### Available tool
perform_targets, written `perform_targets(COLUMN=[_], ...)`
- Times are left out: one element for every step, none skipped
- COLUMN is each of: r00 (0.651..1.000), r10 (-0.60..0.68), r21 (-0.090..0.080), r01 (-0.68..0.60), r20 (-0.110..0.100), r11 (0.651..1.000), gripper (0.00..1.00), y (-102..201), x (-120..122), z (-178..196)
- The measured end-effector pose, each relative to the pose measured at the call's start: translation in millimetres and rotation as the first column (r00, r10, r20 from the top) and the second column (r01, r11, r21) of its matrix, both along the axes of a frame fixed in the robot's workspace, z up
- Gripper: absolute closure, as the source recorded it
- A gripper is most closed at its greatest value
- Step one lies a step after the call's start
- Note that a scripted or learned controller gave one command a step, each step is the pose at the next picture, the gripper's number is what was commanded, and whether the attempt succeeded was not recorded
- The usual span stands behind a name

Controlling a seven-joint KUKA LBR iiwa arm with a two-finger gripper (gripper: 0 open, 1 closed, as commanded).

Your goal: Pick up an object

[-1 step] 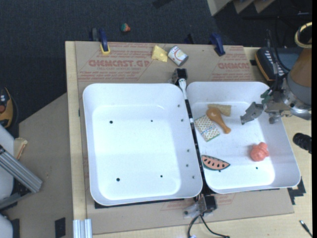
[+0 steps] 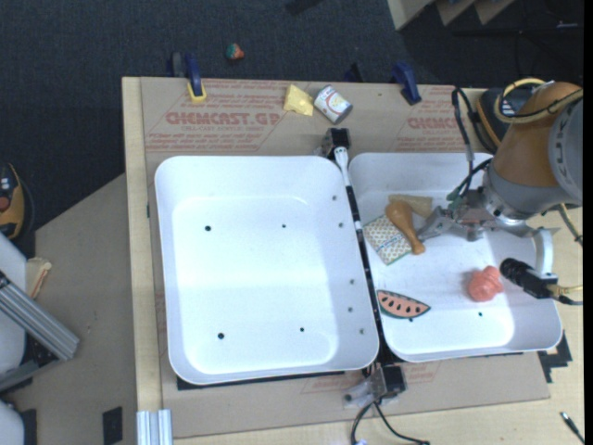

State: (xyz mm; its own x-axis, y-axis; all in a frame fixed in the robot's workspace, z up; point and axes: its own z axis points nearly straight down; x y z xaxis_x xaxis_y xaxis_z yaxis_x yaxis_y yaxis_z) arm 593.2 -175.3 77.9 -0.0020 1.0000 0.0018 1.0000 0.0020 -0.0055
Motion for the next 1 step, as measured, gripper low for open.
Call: perform_targets(r00=[1.000], r10=[-0.002], r21=[-0.004], r01=[0.002], r20=[0.009], r11=[1.000], gripper=[1.00], y=[-1.0], x=[0.9], z=[17.9])
